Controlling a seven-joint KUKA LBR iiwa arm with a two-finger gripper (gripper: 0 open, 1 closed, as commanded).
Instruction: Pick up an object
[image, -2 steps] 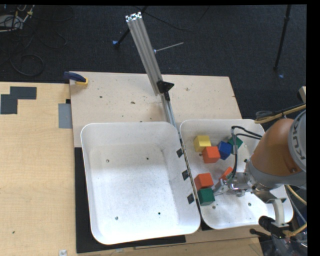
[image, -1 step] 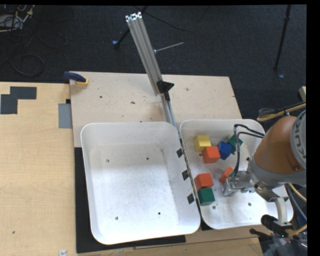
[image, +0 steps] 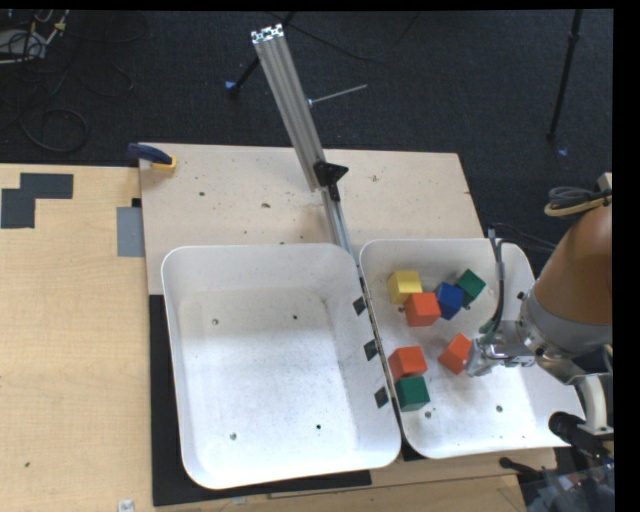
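Bench: pale wood board (image: 250, 195), speckled with small dark marks; a lighter wood surface (image: 60, 330) lies left of it with grey patches.
Bins: two shallow white plastic trays with rounded corners, side by side; left bin (image: 200, 440) is dusted with fine dark specks, right bin (image: 480, 435) holds the blocks.
Divider: black clips (image: 368, 350) sit along the seam where the two bins meet.
Blocks: small matte cubes with plain faces, all in the right bin. Yellow block (image: 403, 285) is nearest the bin's far left corner, an orange block (image: 421, 308) touching it.
Blue block (image: 450, 299): just right of that orange block, a green block (image: 470, 286) against its far side.
Near the seam: a second orange block (image: 407, 361) with a second green block (image: 412, 392) just in front.
Target area: a third orange block (image: 455, 353), tilted, lies mid-bin.
Gripper (image: 485, 352): metal, just right of the third orange block; whether its fingers are apart or together cannot be told.
Arm: grey wrist with an orange band (image: 590, 250), over the right bin's right rim.
Rail: ribbed aluminium bar (image: 295, 110) slanting up from the bins' far edge, checkered tag at its tip.
Writing: nothing legible.
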